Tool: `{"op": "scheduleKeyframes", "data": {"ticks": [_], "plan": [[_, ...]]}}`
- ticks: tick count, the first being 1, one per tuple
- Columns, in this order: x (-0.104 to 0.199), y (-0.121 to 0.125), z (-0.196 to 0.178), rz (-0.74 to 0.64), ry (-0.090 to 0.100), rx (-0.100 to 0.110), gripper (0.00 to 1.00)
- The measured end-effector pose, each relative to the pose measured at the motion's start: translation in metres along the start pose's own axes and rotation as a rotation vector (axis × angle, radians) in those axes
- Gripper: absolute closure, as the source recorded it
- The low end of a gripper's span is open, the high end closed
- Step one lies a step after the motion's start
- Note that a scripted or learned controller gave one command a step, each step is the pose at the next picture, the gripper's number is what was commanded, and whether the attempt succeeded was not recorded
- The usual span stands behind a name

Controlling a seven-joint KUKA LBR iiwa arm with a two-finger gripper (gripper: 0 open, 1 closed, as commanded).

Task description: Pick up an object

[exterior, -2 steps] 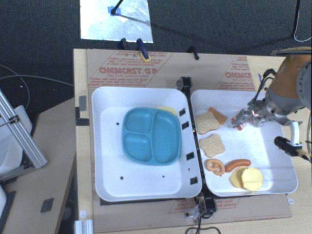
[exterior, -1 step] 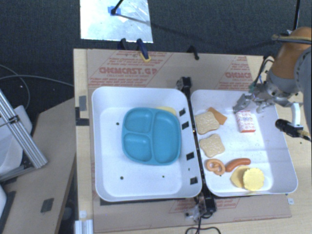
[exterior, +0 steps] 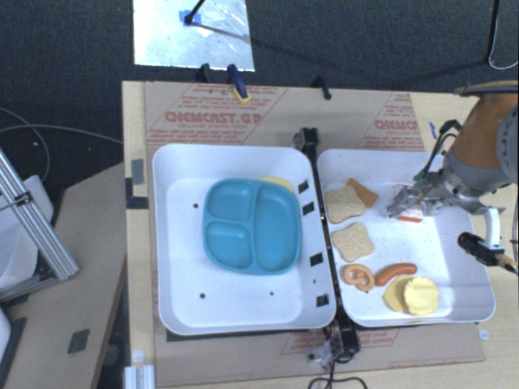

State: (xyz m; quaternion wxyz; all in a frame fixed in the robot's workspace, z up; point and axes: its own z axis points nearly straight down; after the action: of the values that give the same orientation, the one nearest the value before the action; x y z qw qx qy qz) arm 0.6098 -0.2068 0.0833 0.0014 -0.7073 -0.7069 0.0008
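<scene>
bench under two bins (white)

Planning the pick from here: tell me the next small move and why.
Probably a short descent straight down. The gripper sits over the upper part of the right bin, right at a small red-and-white item. The bread slices, pretzel and sausage lie further away, so the red-and-white item looks like the closest target.
</scene>
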Motion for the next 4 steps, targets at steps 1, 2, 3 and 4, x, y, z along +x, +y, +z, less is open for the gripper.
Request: {"op": "scheduleKeyframes", "data": {"ticks": [1, 2, 3, 4], "plan": [[0.000, -0.059, 0.000, 0.000, 0.000, 0.000, 0.00], [0.022, -0.045, -0.001, -0.007, -0.001, -0.005, 0.00], [0.098, -0.006, -0.001, -0.012, 0.002, -0.008, 0.00], [0.176, -0.018, -0.108, -0.014, 0.003, -0.015, 0.00]]}}
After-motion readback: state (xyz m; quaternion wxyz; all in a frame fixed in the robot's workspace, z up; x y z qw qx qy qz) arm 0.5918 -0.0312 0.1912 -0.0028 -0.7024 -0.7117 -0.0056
